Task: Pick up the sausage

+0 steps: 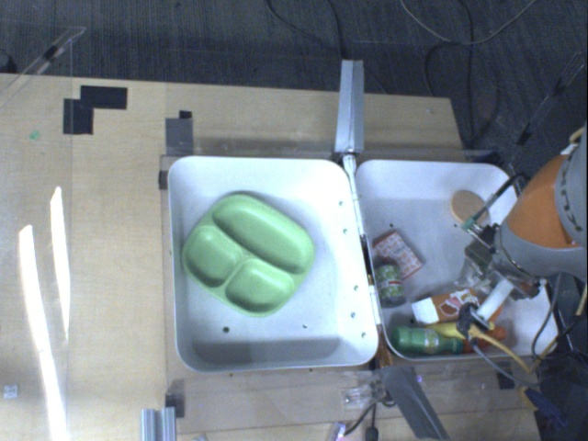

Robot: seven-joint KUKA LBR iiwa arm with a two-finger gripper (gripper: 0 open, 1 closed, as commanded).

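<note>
We've got the tool (pixel 480 294) low in the right bin (pixel 413 184), over the clutter at its front; can't tell its opening or whether it grips anything. The sausage (pixel 452 303), a reddish-brown stubby thing, sits beside it, near a glossy green bottle (pixel 425 340). Left bin (pixel 197 184) holds a smooth green divided tray (pixel 248 254).

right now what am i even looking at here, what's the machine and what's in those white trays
You are looking down at a slant from one fixed camera above a bench. The grey and orange shape at the right is a robot arm; its gripper is low over the right bin. I cannot tell whether it holds anything. That bin has a clutter of small things: a green bottle lying along the near wall, a small patterned packet, a tan disc. The left bin holds a green divided tray. I cannot pick out the sausage for certain.
</note>
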